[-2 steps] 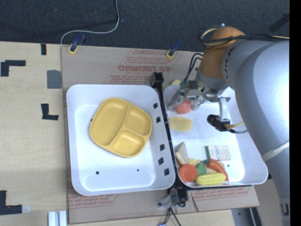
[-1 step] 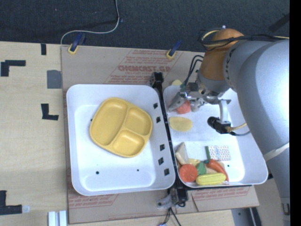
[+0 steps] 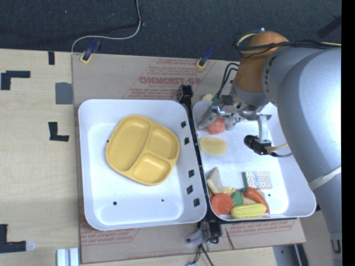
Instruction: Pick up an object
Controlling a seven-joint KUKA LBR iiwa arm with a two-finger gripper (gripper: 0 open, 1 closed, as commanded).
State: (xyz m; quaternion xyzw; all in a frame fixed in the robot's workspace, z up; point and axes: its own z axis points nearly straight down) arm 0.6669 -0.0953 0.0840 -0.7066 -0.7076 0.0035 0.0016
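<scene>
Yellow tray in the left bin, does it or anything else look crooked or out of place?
Yes, the yellow divided tray sits rotated, its sides askew to the left bin walls. Nothing looks spilled or damaged.

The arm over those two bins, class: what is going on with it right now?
The grey KUKA arm reaches in from the right, with its gripper low over the far end of the right bin, just above a small reddish toy. A pale yellow piece lies beside it, and more toy food is heaped at the near end. The left bin holds a yellow divided plate.
</scene>
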